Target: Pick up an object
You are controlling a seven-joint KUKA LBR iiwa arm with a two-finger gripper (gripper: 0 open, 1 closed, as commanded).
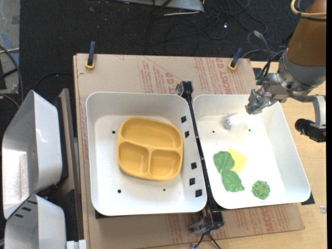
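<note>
The gripper (256,104) is seen above the right bin (290,154), toward its 1 o'clock corner; whether it is spread or pressed together cannot be told. A pale object (231,122) lies just at its 8 o'clock. 2 green leaves (226,171), a yellow piece (238,160) and a green lump (261,189) lie toward 6 o'clock. A yellow 3-compartment tray (150,148) sits in the left bin (101,154).

Two white bins lie side by side on a cardboard sheet (155,71) covering the bench. Blue clamps (91,54) (236,58) pin the sheet's far edge. Black cables (171,22) trail over the dark floor beyond. More white bins (28,144) are stacked at the left.
</note>
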